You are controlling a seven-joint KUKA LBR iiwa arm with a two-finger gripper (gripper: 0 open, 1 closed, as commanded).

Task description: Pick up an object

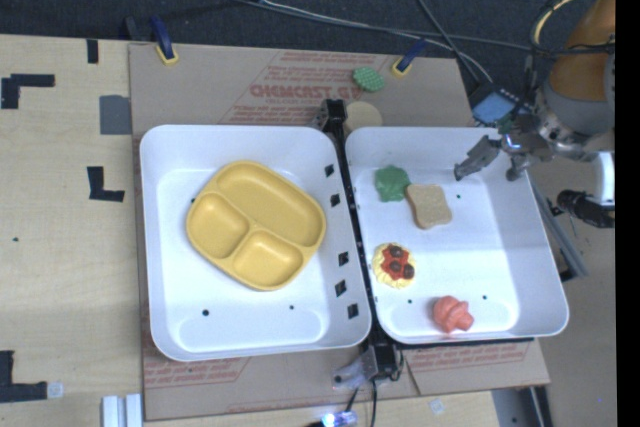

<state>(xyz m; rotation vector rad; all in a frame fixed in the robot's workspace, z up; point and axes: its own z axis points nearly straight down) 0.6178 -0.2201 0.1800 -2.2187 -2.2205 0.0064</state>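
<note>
The right bin (pixel 520 245) holds several toy foods: a green piece (pixel 391 182) at the top left, a tan bread slice (pixel 429 205) beside it, a yellow disc with red and dark toppings (pixel 394 265) by the left wall, and a pink-red piece (pixel 452 313) near the front. My gripper (pixel 490 162) hangs over the bin's upper right part, open, with nothing between its fingers. It is to the right of the bread slice and apart from it.
The left bin (pixel 170 245) carries a yellow divided plate (pixel 256 223). A green waffle-like piece (pixel 368 78) lies on the cardboard behind the bins. Cables run across the dark floor at the back, and black clips line the wall between the bins.
</note>
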